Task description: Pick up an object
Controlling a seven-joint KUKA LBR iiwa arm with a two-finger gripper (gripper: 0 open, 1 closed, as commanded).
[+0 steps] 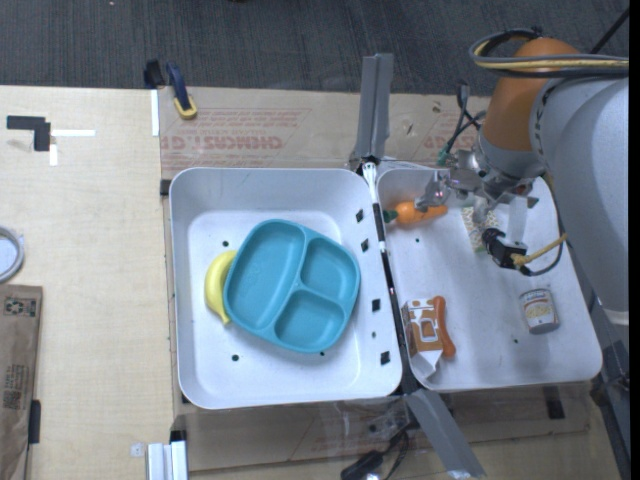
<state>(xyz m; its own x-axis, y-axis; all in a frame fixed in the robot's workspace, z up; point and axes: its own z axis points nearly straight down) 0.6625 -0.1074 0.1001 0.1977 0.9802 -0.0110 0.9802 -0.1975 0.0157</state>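
The divided plate (pixel 292 286) is light blue, and the banana (pixel 215 286) under its edge is yellow. Both bins (pixel 190 298) are white. The carrot (pixel 408 213) is orange. The packet (pixel 429 328) is orange with white print. The surface (pixel 80 268) is pale wood.

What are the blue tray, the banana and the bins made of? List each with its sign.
Tray: likely moulded plastic, smooth, even blue with soft sheen.
Banana: probably a plastic toy, uniform yellow; mostly hidden, uncertain.
Bins: seemingly thin white plastic, glossy, rounded rims.
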